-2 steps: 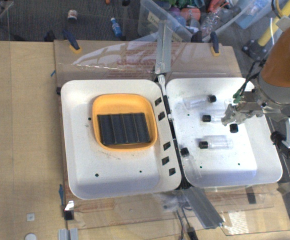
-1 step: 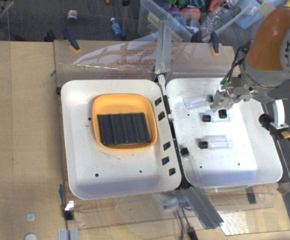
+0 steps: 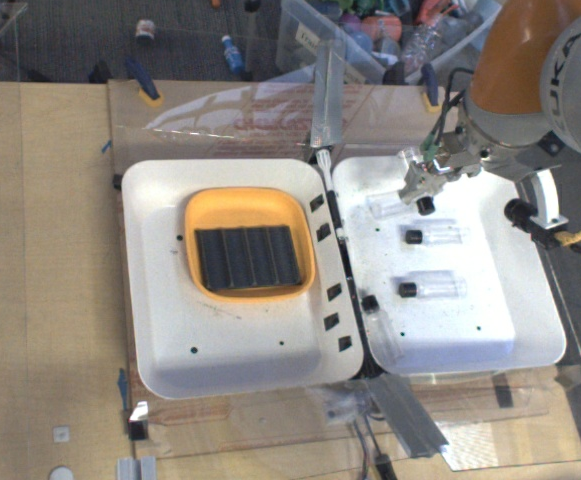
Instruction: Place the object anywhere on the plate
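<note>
An orange plate (image 3: 202, 213) lies in the left bin (image 3: 155, 318), and a dark grey ridged block (image 3: 248, 257) rests flat on it. In the right bin (image 3: 500, 308) lie three clear vials with black caps: one at the back (image 3: 385, 206), one in the middle (image 3: 432, 235) and one nearer the front (image 3: 432, 287). My gripper (image 3: 419, 185) hangs low over the back of the right bin, right above the capped end of the back vial. Whether it touches that vial is hidden by the gripper itself.
A metal divider strip (image 3: 326, 118) runs between the two bins. A small black piece (image 3: 369, 304) sits at the right bin's left edge. A clear box of coloured items (image 3: 390, 8) stands behind the bench. The arm's orange band (image 3: 525, 38) looms at upper right.
</note>
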{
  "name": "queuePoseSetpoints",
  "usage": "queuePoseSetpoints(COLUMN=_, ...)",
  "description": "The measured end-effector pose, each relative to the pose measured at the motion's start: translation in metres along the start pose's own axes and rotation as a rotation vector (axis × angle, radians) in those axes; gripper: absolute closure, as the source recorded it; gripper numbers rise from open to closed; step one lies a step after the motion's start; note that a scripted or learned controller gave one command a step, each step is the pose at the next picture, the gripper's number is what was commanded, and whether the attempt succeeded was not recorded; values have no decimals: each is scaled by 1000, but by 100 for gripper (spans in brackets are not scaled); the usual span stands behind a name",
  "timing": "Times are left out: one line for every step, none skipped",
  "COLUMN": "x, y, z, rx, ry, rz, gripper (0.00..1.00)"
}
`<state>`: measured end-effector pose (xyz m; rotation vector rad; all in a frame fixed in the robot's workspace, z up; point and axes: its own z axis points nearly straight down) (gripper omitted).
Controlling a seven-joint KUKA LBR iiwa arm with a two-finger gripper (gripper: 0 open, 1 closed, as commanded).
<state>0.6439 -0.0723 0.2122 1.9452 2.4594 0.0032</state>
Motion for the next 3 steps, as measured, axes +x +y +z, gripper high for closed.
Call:
queuePoseSetpoints(x=19, y=17, z=26, rx=4, ry=4, rz=-206, gripper=100)
queuePoseSetpoints(x=52, y=31, z=22, rx=0, ry=2, rz=-355, gripper=100)
queuePoseSetpoints(x=52, y=31, z=21, rx=0, ry=2, rz=-355, gripper=0)
